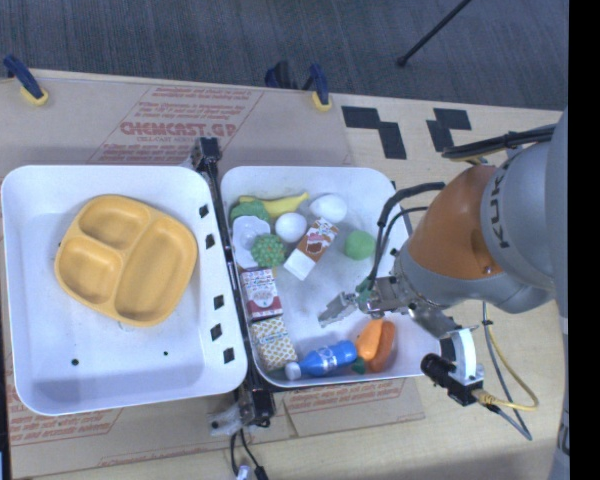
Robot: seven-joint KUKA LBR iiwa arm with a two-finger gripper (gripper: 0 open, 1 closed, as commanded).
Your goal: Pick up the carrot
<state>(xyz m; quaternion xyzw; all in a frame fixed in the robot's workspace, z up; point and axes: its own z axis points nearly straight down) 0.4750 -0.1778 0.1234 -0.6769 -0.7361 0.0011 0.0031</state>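
— Where is the arm (pixel 480 233)?

— It reaches in from the right, over the right bin (pixel 380 183). The orange band sits above that bin's right edge, and the wrist bends down and leftward into the bin's lower right part.

— And the pincer (pixel 342 308)?

— Low in the right bin, its metal fingers pointing left, just above the carrot (pixel 377 340). I cannot tell whether they are parted or closed; nothing shows between them.

— So the carrot is not held?

— It lies on the bin floor near the front right corner, just beside a blue bottle (pixel 327 359), right under the wrist.

— What else is in that bin?

— A banana (pixel 280 205), two white eggs (pixel 328 208), a green ball (pixel 359 245), a small carton (pixel 312 248) and some flat packets (pixel 261 293) along the left wall.

— The left bin (pixel 40 368)?

— It holds a yellow divided plate (pixel 127 259), well apart from the arm. Both bins stand on cardboard on the tabletop (pixel 180 118).
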